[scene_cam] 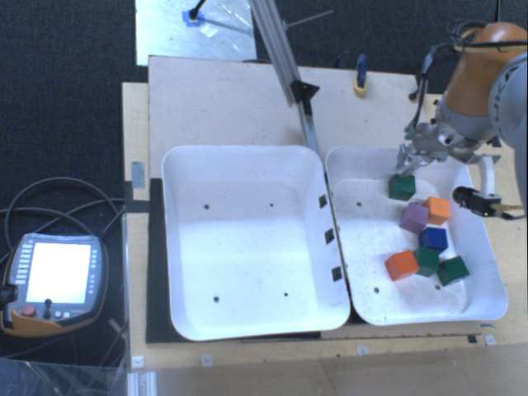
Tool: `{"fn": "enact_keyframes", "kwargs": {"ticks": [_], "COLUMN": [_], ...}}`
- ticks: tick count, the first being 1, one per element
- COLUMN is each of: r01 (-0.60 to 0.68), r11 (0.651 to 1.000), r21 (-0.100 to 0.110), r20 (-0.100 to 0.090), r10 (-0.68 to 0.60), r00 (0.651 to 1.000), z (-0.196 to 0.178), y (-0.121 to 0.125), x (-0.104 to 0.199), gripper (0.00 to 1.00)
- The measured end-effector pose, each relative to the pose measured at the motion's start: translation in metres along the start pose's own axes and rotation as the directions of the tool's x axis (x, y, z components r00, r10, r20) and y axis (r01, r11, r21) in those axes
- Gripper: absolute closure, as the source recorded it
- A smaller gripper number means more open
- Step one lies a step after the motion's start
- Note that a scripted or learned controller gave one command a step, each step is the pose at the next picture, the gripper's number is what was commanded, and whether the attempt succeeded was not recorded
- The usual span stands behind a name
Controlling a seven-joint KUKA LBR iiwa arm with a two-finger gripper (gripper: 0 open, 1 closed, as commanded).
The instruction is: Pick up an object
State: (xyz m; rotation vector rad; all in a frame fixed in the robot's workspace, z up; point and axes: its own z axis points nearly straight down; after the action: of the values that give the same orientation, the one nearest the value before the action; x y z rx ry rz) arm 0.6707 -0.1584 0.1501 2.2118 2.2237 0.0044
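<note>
Gripper [407, 162] sat low over the far end of the right bin [487, 304], tip hanging right above a dark green cube [402, 187]. Couldn't tell whether it was open, closed, or on anything; the wrist body blocked the tip from where I stood. Nothing visibly carried.

Key relation: the green cube was directly below and a hair toward the near side of the gripper, practically touching the tip in this view. My guess was that was the target, so the next move looked like a short straight drop, no lateral shift to speak of. It's a cube, so no long axis to align to; its faces looked slightly rotated against the bin walls, so wrist yaw might matter a bit.

Rest of the pile lay further toward me from the gripper: purple cube [414, 217] and a small orange cube [439, 209] side by side, then a blue cube [433, 238], a larger orange cube [402, 265], and two more green ones, [426, 260] and [452, 270], bunched tight. The target cube stood apart from that cluster, clean sides, low risk of grabbing a neighbour.

Left bin [190, 304], well off to the gripper's side, wasn't in play. Only one arm here.
</note>
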Motion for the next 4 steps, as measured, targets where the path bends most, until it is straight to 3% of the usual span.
{"fn": "enact_keyframes", "kwargs": {"ticks": [2, 3, 4], "r01": [0.001, 0.000, 0.004], "r11": [1.000, 1.000, 1.000], "r21": [-0.005, -0.001, 0.003], "r20": [0.001, 0.000, -0.003], "r10": [-0.001, 0.000, -0.004], "r00": [1.000, 1.000, 1.000], "z": [-0.110, -0.141, -0.143], "y": [0.005, 0.007, 0.005], "x": [0.005, 0.005, 0.053], "gripper": [1.00, 1.00, 1.00]}}
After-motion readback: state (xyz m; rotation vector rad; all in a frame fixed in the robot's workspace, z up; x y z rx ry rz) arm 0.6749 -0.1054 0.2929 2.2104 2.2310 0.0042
